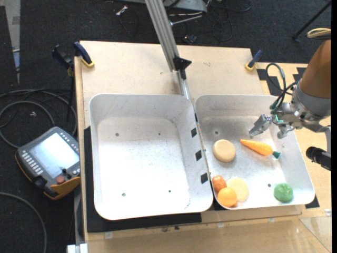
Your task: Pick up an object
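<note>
Bench: two white bins, toys in the right bin.
Carrot: lies mid-bin, long axis left to right, tip pointing left.
Gripper: just above the carrot, fingers spread wide, holding nothing.

Counter: pale wood top, seen at a slant.
Left bin: shallow, white, resting on the counter.
Right bin: shallow, white, touching the left bin along their shared edge.
Clamps: yellow-tipped, one at each far corner, left and right (both gripping the counter's edge).
Dark mat: showing beneath the left bin's near side.
</note>
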Robot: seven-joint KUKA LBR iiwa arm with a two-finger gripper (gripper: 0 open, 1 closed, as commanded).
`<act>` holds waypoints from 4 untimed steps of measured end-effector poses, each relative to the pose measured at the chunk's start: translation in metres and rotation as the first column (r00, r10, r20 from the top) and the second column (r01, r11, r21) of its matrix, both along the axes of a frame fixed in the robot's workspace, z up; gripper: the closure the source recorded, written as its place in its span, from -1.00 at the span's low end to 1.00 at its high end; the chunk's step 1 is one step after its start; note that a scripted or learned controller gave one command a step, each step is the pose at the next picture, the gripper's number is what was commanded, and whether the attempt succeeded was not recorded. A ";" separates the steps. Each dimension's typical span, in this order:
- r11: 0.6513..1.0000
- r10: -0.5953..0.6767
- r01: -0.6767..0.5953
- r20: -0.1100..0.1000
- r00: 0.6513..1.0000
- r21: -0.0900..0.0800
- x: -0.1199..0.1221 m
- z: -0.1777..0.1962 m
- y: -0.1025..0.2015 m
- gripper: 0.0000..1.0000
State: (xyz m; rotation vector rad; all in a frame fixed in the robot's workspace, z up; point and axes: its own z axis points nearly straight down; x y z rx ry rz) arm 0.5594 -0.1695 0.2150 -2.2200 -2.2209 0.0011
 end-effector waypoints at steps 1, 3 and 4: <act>1.000 0.001 -0.001 -0.003 1.000 0.000 0.009 -0.051 0.003 -1.00; 1.000 0.002 -0.002 0.027 1.000 -0.009 0.021 -0.109 0.001 -1.00; 1.000 0.001 -0.001 0.031 1.000 -0.010 0.022 -0.098 0.001 1.00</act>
